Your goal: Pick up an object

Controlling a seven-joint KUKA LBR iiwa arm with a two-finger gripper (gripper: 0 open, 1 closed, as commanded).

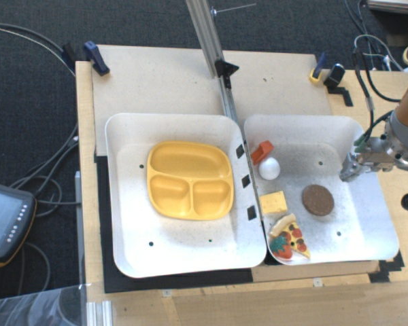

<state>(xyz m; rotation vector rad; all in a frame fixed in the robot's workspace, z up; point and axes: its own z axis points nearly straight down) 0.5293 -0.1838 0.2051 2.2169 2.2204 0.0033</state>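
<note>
Brown round patty (318,200) is lying in the right bin (367,246), down-left of the gripper (347,173), apart from it; whether the jaws are parting I cannot tell.

Overhead slanted view onto both bins (122,263)

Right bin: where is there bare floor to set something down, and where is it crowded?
In the right bin, the back strip beyond the brown disc is bare, as is the front right corner. The pincer hangs over the right side. The left side is crowded: orange piece, white ball, yellow block and pizza slice line the divider.
</note>
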